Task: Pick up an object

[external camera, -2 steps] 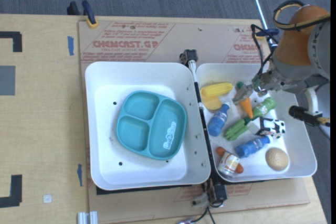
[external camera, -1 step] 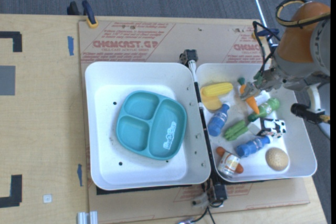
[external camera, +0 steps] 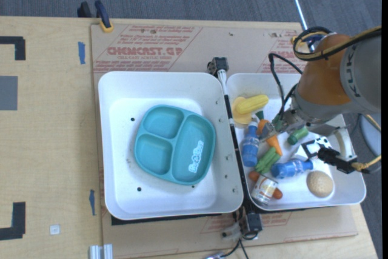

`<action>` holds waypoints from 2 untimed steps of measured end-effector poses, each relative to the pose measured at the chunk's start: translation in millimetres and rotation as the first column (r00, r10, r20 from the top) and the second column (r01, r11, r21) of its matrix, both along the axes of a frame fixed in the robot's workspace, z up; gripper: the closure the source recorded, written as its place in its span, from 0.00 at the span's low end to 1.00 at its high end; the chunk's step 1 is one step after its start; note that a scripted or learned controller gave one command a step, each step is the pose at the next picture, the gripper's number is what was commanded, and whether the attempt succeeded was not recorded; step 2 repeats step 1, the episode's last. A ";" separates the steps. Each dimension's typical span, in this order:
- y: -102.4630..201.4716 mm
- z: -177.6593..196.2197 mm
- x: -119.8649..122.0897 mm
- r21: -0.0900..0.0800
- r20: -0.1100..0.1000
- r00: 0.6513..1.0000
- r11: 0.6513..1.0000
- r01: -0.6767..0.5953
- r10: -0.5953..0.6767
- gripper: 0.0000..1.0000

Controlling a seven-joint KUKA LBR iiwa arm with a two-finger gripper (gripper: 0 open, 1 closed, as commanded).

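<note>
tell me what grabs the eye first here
The teal divided tray stands out, lying alone in the left bin. Next comes the grey and orange arm reaching in from the right over the right bin, which holds a crowd of small toys: a yellow banana at the back, blue bottles in the middle, a tan bun near the front.

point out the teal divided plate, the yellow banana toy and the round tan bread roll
teal divided plate [external camera: 174, 145], camera view, centre ridge
yellow banana toy [external camera: 250, 104], camera view, middle of body
round tan bread roll [external camera: 320, 184], camera view, top
</note>
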State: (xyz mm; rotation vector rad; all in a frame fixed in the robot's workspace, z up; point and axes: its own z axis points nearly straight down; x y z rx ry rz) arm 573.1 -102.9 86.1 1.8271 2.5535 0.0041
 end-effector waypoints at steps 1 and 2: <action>57.9 102.6 20.4 -0.001 -0.001 0.998 0.998 0.070 -0.070 1.00; 57.9 102.6 20.4 -0.001 -0.001 0.998 0.998 0.070 -0.070 1.00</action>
